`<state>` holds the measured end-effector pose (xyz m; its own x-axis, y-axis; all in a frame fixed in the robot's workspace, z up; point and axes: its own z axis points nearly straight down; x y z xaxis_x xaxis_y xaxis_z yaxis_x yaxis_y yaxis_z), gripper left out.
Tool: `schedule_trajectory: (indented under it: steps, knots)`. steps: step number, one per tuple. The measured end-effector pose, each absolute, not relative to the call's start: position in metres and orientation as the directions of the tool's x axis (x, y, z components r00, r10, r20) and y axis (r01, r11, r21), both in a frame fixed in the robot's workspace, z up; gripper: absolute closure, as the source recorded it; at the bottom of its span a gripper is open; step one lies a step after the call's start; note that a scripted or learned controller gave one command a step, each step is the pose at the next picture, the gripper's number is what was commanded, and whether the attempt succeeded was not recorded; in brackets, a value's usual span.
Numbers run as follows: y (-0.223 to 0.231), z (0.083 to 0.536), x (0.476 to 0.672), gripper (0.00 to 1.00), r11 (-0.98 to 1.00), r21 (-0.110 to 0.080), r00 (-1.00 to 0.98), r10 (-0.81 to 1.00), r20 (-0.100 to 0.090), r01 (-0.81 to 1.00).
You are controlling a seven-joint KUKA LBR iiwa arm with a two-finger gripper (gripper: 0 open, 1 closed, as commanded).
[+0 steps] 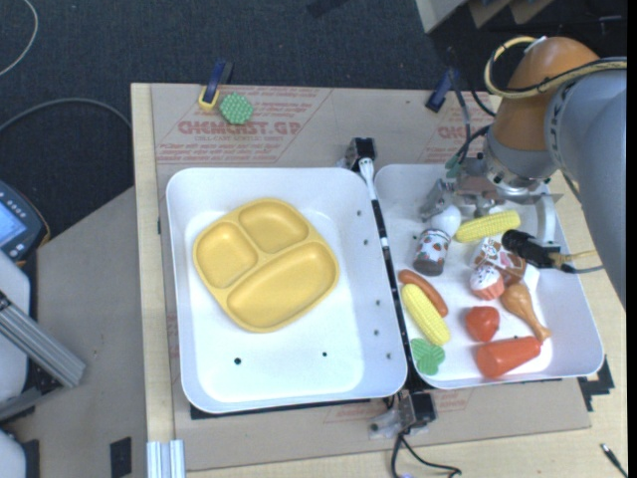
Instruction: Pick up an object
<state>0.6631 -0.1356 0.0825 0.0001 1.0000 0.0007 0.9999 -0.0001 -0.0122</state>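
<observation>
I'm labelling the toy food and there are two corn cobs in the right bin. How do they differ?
The upper corn cob lies near the bin's far end, close under the end effector; the lower corn cob lies near the bin's left wall. The upper one runs almost crosswise in the view, while the lower one slants steeply. The lower one rests against a red sausage; the upper one sits by a white toy. Both are yellow and alike in shape.

The arm [587,118] is smooth grey with a glossy orange band (rounded, dome-like). A yellowish cable [498,63] loops beside it.
</observation>
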Motion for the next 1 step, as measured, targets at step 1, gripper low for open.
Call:
schedule_trajectory:
  steps: [1]
  knots:
    - [-0.1356,0.1038,0.6675,1.00,0.000,0.004,0.000,1.000,-0.001,1.000]
